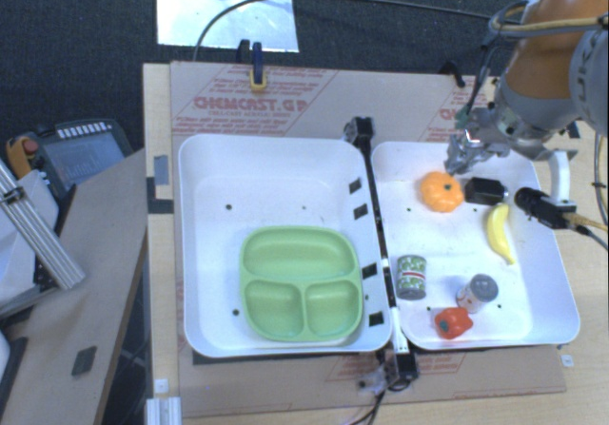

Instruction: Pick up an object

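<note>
**Q:** Camera view, right bin: where does your gripper point(463, 155) stand?

**A:** Mine hangs over the bin's far side. Whether it is apart or together I cannot tell, and nothing is seen clamped in it.

**Q:** And the objects, nearest your tool first?

**A:** Just beside and below it, the orange fruit point(442, 192); next the black block point(484, 190); then the banana point(500, 232); farther off the small can point(411, 277); farthest the red piece point(454, 322).

**Q:** Progress?

**A:** Early, I judge: nothing lifted; descent, grasp and lift remain.
</note>
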You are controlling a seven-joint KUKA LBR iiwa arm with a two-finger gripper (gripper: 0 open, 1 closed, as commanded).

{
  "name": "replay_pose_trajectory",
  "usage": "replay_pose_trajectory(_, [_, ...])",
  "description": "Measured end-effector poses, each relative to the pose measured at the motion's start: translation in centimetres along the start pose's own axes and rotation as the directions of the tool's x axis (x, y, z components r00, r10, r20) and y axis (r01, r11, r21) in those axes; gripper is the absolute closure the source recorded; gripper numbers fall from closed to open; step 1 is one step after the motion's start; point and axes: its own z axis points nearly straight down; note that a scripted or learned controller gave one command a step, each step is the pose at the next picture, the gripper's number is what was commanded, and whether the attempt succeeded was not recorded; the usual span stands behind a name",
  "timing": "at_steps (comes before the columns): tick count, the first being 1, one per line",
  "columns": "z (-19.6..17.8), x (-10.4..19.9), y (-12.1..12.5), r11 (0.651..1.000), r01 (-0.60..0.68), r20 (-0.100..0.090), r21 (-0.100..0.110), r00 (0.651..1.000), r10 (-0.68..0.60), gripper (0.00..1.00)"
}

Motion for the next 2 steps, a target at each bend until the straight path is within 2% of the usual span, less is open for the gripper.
replay_pose_trajectory(1, [-1.1, 5.4, 1.0, 1.0, 0.001, -0.001, -0.001, 1.0, -0.001, 1.0])
replay_pose_trajectory(2, [0.1, 10.2, 1.5, 1.0, 0.001, -0.001, 0.001, 1.0, -0.001, 1.0])
